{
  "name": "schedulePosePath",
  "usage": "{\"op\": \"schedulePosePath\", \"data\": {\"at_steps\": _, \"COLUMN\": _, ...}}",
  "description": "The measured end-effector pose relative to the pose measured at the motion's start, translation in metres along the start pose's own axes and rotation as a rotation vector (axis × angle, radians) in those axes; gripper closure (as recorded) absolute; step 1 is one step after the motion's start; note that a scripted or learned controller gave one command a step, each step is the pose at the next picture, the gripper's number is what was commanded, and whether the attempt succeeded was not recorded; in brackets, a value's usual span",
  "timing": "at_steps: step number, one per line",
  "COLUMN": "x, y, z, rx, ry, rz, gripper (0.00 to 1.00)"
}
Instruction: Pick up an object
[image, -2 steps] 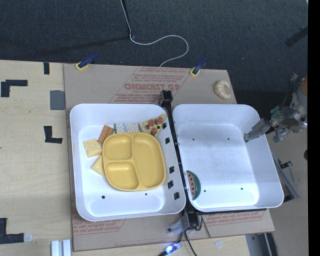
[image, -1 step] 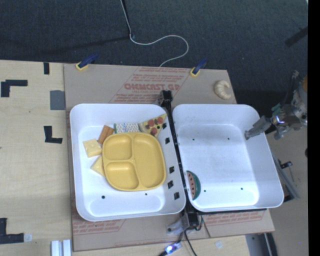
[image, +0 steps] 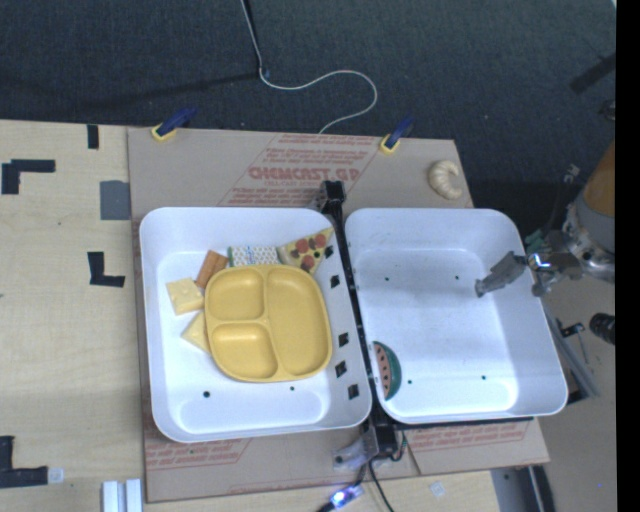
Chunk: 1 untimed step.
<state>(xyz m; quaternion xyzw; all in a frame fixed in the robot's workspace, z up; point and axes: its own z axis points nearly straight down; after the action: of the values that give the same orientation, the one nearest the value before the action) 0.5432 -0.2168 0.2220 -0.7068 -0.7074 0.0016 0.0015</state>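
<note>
A yellow divided plate lies in the left bin. Around its upper left edge sit small toy foods: a pale cheese square, a brown cracker and a pizza slice. A watermelon slice rests against the lower left wall of the right bin. My gripper hangs at the right bin's right edge, above the bin floor, well away from every object. Its grey fingers point left with nothing visible between them.
A pale rounded object lies on the cardboard behind the right bin. Blue-and-yellow clamps hold the cardboard's back edge. A white cable loops across the dark floor behind. The arm's wrist stands at the right.
</note>
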Motion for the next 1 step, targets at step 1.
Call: {"op": "schedulePosePath", "data": {"at_steps": 1, "x": 0.0107, "y": -0.0004, "z": 0.0596, "rx": 0.003, "ry": 0.002, "rz": -0.001, "gripper": 0.00}}
